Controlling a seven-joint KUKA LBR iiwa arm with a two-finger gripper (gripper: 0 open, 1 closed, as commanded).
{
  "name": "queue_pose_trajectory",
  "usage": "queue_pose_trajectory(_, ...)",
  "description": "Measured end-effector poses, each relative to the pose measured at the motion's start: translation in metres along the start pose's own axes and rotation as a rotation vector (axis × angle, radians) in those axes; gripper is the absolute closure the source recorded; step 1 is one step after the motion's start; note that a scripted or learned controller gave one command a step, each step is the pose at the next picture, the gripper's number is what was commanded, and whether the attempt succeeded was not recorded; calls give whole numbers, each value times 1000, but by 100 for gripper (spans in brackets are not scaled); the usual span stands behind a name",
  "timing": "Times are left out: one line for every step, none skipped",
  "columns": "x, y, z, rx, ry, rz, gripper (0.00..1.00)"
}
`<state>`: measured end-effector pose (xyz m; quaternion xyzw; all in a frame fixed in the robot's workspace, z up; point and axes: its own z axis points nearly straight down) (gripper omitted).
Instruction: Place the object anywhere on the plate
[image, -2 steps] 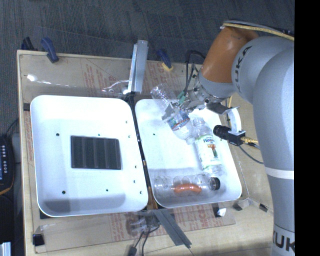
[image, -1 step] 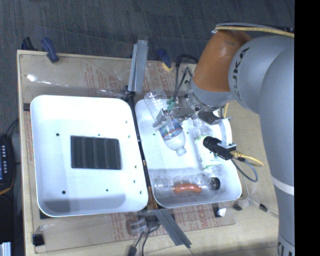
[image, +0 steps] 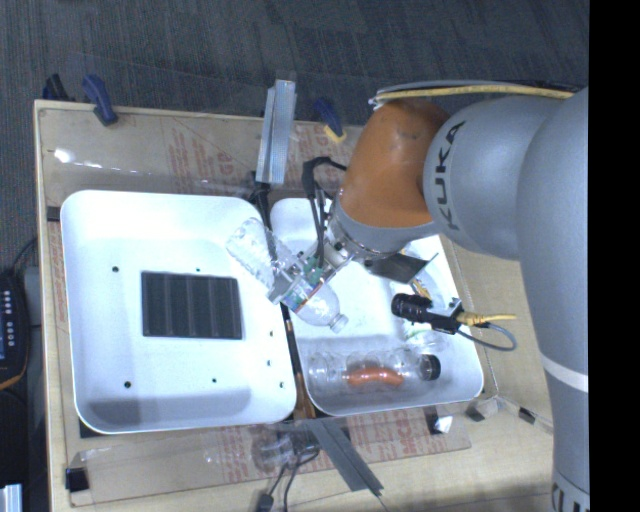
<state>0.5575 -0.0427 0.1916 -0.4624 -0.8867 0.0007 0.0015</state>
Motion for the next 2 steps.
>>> queue_pose_trajectory(42,51,-1,-3,-3,-190,100)
queue_pose_trajectory(41,51,-1,-3,-4,-189,0)
